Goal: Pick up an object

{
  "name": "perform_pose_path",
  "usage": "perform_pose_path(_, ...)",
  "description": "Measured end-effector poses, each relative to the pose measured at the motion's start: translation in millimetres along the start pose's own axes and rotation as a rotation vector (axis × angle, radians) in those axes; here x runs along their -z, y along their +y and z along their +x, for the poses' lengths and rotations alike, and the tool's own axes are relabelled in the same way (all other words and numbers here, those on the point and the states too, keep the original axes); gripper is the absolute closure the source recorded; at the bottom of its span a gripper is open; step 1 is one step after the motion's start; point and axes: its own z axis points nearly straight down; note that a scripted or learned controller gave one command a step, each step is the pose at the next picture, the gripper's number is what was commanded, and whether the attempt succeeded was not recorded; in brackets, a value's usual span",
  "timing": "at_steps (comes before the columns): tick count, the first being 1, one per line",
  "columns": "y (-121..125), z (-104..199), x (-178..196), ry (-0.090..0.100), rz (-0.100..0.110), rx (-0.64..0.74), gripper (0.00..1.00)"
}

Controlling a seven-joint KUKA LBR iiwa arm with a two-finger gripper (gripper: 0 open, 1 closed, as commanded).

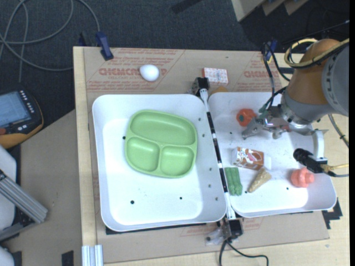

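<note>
Five small items lie scattered in the right bin (324, 201), so the gripper (260, 123) hangs beside the orange ball (244, 116), fingers spread, nothing between them.

Red printed lettering runs across the cardboard sheet (166, 60) covering the bench behind the bins; it appears to begin "CHEMC", partly hidden. The smaller red lines are too blurred to read.
</note>
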Motion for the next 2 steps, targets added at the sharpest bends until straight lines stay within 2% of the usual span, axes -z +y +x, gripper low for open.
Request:
perform_pose_path(1,47,38,-25,-0.001,0.0,-0.001,0.0)
perform_pose_path(2,72,31,-24,-0.001,0.0,0.001,0.0)
